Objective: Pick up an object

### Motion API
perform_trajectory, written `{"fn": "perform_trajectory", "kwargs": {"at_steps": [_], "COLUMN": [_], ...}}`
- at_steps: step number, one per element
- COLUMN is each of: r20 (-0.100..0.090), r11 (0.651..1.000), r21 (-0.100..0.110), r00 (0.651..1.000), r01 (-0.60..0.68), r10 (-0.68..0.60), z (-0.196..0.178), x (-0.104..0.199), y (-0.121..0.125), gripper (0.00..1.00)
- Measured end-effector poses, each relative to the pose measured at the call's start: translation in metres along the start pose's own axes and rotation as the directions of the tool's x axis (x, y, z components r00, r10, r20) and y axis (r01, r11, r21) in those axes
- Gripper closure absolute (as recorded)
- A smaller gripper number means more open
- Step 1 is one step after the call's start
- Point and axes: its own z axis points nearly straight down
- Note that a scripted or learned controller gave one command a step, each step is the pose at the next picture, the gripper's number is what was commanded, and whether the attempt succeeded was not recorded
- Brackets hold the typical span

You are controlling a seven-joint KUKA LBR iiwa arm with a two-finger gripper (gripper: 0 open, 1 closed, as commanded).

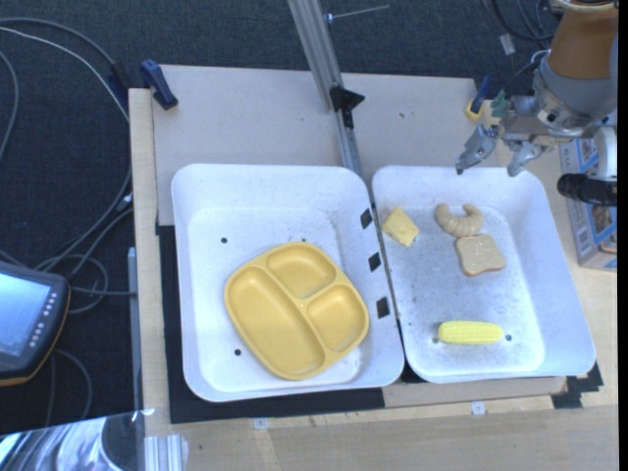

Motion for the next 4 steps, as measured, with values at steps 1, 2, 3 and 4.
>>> {"fn": "perform_trajectory", "kwargs": {"at_steps": [1, 2, 3, 4], "r20": [0.001, -0.001, 0.0, 0.0], "r11": [1.0, 1.0, 1.0, 1.0], "r21": [0.0, 0.006, 0.004, 0.004], "r00": [1.0, 1.0, 1.0, 1.0], "r01": [0.0, -0.002, 0.001, 0.0], "r10": [0.0, 0.002, -0.001, 0.0], "z": [0.0, 0.063, 0.108, 0.148], "x": [0.0, 0.0, 0.003, 0.004], "y": [0.0, -0.002, 0.005, 0.005], "gripper": [0.0, 0.0, 0.0, 0.0]}}
